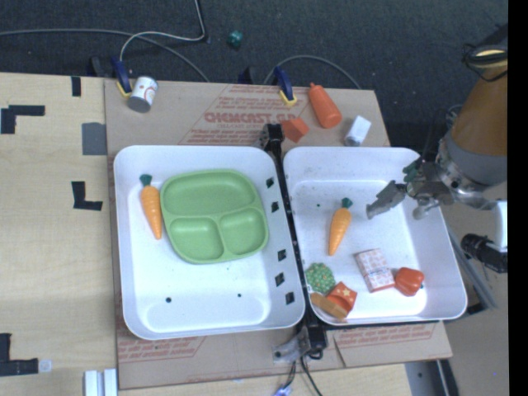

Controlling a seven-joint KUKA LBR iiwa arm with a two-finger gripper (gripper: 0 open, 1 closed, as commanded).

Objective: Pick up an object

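Orange is the colour I look for first, and I see it on the carrot (339,230) lying in the right bin (433,246). I use that carrot as my landmark. Its long side runs almost straight up and down in my view. Its green top is at the far end, and its thin tip points toward the near edge of the bin and a bit to the left.

Just to the right of the carrot, level with its green top, I see the gripper (402,199). Its fingers are spread apart, one grey finger (381,202) reaching toward the carrot but not touching it. I see nothing between the fingers.

Below and to the right of the carrot lies a pink checked block (374,269), and next to that a red pepper (408,281). Below the carrot and a bit left sit a green bumpy toy (320,276) and a red and orange toy (337,300) at the bin's near wall.

Far to the left of the carrot, in the left bin (132,271), I see a green tray (216,215) with three parts and a second carrot (151,208) beside it, also lying with its green top away from me.
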